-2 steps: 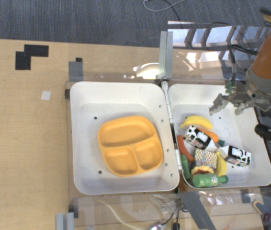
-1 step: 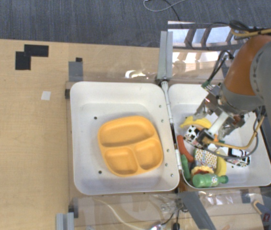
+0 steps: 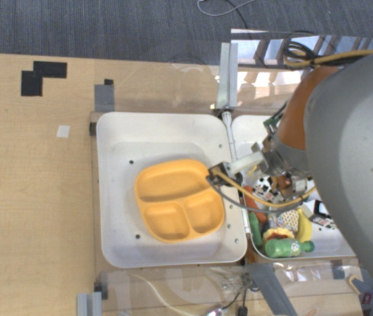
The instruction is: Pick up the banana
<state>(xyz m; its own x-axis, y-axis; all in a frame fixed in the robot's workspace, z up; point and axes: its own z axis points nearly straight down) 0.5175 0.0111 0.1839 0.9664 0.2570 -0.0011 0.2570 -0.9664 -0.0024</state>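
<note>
The claw [image 3: 280,184] hangs low over the right bin [image 3: 249,131], its fingers lost among cables and the arm's wrist, so how far it is open, or whether it grips anything, cannot be told. The banana [image 3: 304,224] lies just below and to the right of the claw, beside a green bottle [image 3: 288,247] and a small black-and-white patterned item [image 3: 263,189] whose print is too small to read. Well to the left of the claw, an orange divided tray [image 3: 178,199] sits in the left bin [image 3: 117,176].
</note>
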